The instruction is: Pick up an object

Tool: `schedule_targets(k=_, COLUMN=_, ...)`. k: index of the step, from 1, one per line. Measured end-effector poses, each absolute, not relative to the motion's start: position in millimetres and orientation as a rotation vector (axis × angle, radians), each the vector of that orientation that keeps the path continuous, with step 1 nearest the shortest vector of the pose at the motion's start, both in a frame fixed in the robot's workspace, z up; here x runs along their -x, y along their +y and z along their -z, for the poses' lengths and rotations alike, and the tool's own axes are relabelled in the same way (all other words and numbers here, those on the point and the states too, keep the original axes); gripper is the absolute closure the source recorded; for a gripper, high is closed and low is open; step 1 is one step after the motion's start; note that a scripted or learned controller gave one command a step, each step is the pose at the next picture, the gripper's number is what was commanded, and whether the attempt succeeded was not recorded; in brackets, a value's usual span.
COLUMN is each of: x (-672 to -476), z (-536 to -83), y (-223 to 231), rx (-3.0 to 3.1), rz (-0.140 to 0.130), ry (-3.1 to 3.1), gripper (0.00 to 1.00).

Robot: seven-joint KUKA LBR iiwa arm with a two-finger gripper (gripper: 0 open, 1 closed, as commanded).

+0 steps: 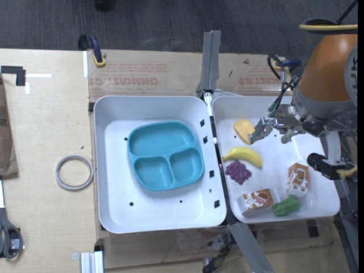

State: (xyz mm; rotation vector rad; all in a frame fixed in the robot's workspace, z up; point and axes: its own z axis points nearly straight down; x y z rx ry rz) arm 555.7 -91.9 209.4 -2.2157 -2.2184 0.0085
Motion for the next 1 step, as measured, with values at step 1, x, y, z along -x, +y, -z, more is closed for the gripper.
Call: schedule_targets(k=1, x=-609.2, z=-105.6, y=-93.8, rx=2.185, rz=-0.005, ry=-2.253, gripper=0.00)
